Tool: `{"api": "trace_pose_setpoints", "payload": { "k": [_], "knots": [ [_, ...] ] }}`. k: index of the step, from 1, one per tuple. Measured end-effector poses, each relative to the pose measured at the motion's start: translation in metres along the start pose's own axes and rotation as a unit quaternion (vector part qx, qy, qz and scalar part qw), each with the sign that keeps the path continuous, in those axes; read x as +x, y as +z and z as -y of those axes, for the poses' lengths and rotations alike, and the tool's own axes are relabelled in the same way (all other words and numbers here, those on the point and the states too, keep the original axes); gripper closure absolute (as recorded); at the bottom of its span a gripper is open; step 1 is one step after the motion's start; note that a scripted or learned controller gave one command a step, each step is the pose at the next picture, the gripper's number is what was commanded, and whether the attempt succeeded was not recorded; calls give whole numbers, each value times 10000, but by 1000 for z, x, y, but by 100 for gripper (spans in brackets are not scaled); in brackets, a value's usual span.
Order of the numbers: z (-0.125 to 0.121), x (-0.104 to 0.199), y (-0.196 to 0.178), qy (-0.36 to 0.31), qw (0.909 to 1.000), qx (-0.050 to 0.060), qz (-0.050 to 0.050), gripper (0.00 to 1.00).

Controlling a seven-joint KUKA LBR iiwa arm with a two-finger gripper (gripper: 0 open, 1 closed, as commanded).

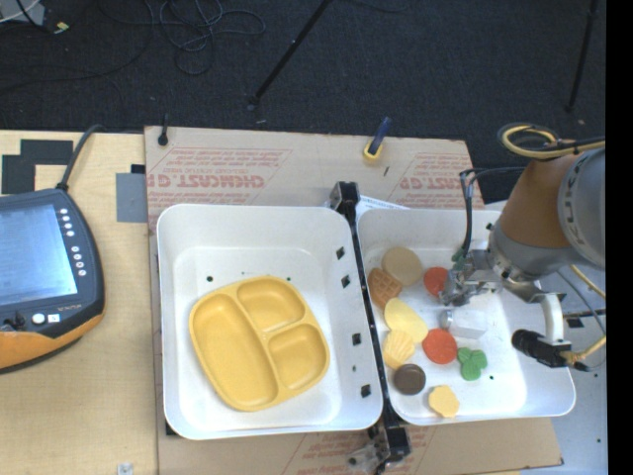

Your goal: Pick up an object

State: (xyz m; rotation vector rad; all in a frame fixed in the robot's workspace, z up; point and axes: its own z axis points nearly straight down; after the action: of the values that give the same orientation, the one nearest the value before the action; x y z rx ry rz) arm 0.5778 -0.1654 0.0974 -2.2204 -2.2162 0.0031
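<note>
One gripper (pixel 457 290) hangs low in the right bin (pixel 539 389), its finger spread impossible to tell, just beside a red ball (pixel 436 281) among toy foods. The grey arm (pixel 554 221) bends in from the right; cardboard (pixel 297 171) behind bears red lettering, upside down.

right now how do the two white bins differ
The left bin holds one thing, a yellow divided tray lying flat; the right bin holds many small pieces, among them a red ball, a green piece and a brown disc. The gripper is over the right bin, not the left. Both are shallow, white and sit side by side on cardboard.
</note>
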Motion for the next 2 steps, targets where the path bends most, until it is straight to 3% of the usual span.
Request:
{"api": "trace_pose_setpoints", "payload": {
  "k": [1,2],
  "knots": [
    [-18,87,-111,-42,10000,-47,2,100],
    [19,143,-232,-42,10000,-64,-6,100]
  ]
}}
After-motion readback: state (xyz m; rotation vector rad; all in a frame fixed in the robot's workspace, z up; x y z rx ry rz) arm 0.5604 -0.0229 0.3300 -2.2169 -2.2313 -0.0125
